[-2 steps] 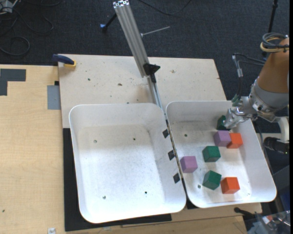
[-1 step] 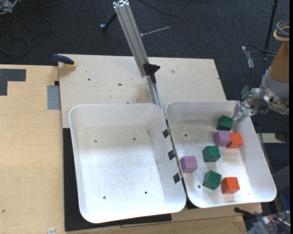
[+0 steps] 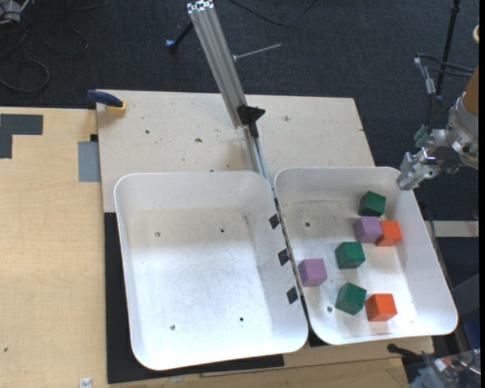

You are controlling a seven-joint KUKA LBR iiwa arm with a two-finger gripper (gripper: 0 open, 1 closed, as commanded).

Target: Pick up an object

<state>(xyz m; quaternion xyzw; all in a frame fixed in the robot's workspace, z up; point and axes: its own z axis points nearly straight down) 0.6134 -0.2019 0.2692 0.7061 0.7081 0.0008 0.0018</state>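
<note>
The right bin (image 3: 436,277) holds several small cubes. A green cube (image 3: 373,204) lies at the back. Just in front of it, a purple cube (image 3: 368,229) and an orange cube (image 3: 389,233) touch side by side. Another green cube (image 3: 350,255) sits mid-bin and a purple cube (image 3: 312,272) lies near the left wall. A third green cube (image 3: 351,297) and an orange cube (image 3: 381,306) lie at the front. My gripper (image 3: 412,173) hangs over the bin's back right rim, apart from every cube, right of the back green cube.
The left bin (image 3: 137,217) stands beside the right one, sharing a divider with black clips (image 3: 284,256). A slanted aluminium pole (image 3: 226,71) rises behind the bins. A blue and yellow clamp (image 3: 107,99) sits at the board's back left corner.
</note>
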